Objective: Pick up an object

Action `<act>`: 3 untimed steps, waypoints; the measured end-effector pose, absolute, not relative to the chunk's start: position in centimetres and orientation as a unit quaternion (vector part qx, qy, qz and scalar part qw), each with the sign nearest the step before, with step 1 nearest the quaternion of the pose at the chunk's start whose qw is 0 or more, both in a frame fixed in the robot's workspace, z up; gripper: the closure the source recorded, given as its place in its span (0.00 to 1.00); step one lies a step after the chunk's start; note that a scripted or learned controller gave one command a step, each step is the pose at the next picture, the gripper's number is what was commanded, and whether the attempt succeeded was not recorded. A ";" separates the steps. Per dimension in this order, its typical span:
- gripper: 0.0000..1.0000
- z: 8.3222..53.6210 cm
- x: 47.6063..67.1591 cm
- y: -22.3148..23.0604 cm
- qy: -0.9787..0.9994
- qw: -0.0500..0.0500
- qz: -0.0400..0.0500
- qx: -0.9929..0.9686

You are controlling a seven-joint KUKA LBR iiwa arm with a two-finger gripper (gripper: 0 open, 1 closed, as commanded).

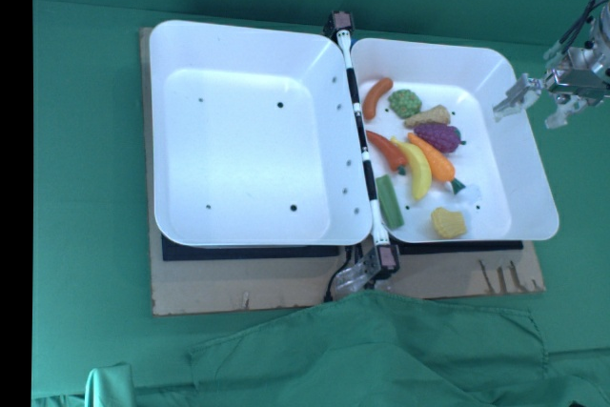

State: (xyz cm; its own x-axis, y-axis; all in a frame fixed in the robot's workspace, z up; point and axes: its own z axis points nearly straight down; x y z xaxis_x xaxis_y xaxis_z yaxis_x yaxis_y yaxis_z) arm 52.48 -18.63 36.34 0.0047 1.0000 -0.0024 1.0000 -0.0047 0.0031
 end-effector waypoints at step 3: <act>0.00 26.7 51.1 -18.8 0.705 0.005 0.002 0.709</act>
